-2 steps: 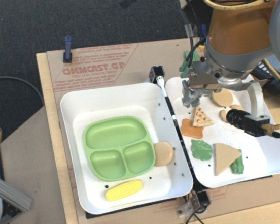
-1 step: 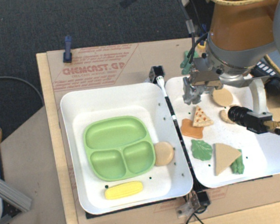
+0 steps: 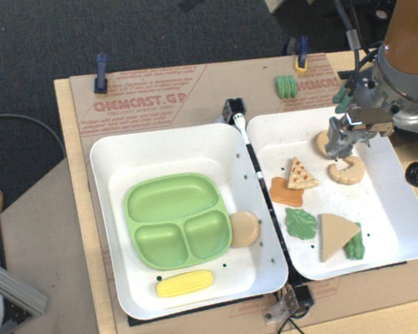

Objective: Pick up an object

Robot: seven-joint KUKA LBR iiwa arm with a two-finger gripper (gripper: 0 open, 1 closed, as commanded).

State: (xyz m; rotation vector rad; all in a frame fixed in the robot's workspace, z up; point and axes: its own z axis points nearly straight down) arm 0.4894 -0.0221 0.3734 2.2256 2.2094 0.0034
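Step in hand: the approach is judged to be under way; the gripper [image 3: 339, 147] is lowered into the right bin [image 3: 397, 206], just above and touching the edge of a curved tan biscuit [image 3: 347, 172].
Gripper state: nothing is seen between the fingers; whether they are spread or closed cannot be told from this slant.
Likely target: the curved biscuit, lying in the upper middle of the right bin, with a round cookie [image 3: 323, 143] partly hidden behind the gripper.
Long axis: the biscuit is laid roughly left to right, its hollow side turned up toward the gripper.
Next move: a short descent is called for, with the fingers set across the biscuit's narrow width.
Neighbours: a pizza slice [image 3: 299, 175] is placed just left; a clear margin is judged to be needed.
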